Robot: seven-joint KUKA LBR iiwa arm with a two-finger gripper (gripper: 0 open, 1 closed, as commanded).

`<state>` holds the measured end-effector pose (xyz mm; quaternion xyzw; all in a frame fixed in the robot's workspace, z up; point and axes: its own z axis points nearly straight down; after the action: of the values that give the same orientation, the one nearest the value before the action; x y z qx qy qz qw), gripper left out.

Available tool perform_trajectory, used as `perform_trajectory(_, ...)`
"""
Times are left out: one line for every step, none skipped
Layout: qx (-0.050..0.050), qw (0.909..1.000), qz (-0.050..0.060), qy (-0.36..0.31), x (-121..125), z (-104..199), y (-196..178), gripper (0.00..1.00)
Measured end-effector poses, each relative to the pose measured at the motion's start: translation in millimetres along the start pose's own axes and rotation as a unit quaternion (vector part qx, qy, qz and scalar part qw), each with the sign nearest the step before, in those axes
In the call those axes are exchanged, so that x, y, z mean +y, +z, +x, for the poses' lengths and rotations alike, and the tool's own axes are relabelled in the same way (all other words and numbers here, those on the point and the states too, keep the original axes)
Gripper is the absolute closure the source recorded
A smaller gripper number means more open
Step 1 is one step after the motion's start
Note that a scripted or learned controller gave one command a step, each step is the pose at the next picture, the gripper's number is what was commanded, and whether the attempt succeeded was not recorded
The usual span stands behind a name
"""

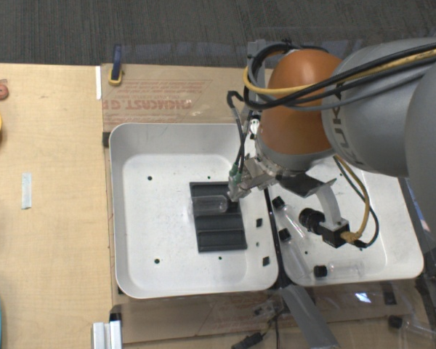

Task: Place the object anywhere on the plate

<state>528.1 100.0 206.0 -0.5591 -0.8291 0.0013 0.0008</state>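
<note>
From my remote station I look down on two shallow white bins of smooth plastic with rounded corners. In the left bin (131, 195) lies a dark grey rectangular plate (219, 224); its surface looks ribbed, with grooves running across it, and it lies a little turned against the walls of the bin. On the upper part of this plate I see a small, pale, half-transparent object (216, 204), roundish in shape, but it is too small and blurred for me to say what material it is. The gripper (236, 189) stands just beside this object, at the upper right corner of the plate. The large, glossy orange band (299, 107) of the arm hides most of the wrist, and I cannot tell whether anything is between the gripper's parts. Yellow and black cables (305, 86) curve over the orange band. The right bin (392, 260) lies under the grey arm. The bench (43, 253) at the left is pale wood with fine grain.
</note>
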Motion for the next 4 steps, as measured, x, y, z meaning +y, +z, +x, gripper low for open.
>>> perform_trajectory(-0.001,0.9914,-0.001,-0.131,-3,80,-91,1.00)
perform_trajectory(-0.001,0.9567,-0.001,-0.291,44,113,-81,1.00)
perform_trajectory(-0.001,0.7888,-0.002,-0.615,63,111,-55,1.00)
perform_trajectory(-0.002,0.8584,-0.003,-0.513,143,78,-162,1.00)
